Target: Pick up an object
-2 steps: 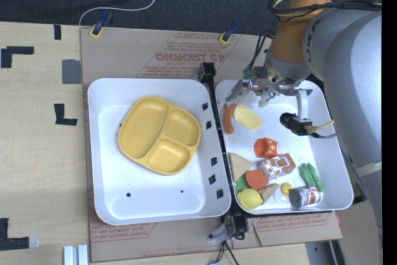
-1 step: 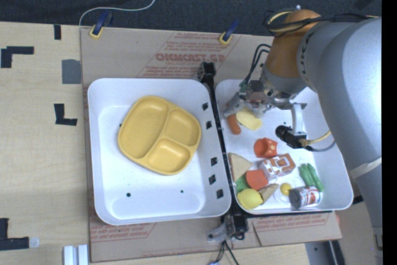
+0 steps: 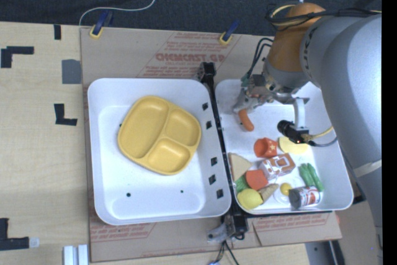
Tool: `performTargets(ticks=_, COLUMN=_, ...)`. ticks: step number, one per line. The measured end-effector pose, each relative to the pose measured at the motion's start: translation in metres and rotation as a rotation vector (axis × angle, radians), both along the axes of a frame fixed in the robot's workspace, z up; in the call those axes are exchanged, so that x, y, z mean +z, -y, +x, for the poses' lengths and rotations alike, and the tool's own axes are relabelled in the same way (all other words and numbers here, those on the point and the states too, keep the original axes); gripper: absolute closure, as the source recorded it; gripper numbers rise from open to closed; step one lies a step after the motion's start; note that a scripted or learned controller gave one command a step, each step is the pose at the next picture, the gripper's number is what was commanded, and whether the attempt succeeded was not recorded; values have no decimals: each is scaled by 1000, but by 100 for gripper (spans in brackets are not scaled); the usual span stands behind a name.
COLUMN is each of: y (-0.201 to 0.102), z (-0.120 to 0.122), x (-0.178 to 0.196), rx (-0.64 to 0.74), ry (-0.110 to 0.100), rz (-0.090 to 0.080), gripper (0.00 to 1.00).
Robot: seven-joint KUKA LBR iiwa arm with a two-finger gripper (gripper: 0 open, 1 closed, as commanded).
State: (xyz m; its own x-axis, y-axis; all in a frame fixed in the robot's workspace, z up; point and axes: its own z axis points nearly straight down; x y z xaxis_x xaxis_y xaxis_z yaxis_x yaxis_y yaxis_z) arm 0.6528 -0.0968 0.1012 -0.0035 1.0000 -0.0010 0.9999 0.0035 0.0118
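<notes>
My gripper hangs low over the upper left part of the right bin. Directly below its tip lies a small orange sausage-shaped piece, its upper end touching or almost touching the gripper. Whether it is gripped cannot be made out. Further down the same bin lie a red cup, a red-and-white box, a beige wedge, a red round piece, a yellow lemon, a green vegetable and a small can.
The left bin holds a yellow divided plate. A black divider runs between the two bins. The arm's grey bulk covers the right bin's upper right side.
</notes>
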Motion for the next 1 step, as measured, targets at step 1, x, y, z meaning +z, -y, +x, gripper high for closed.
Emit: performTargets(ticks=1, y=-94, z=-7, x=89, rx=8, ry=-4, rz=5, gripper=100)
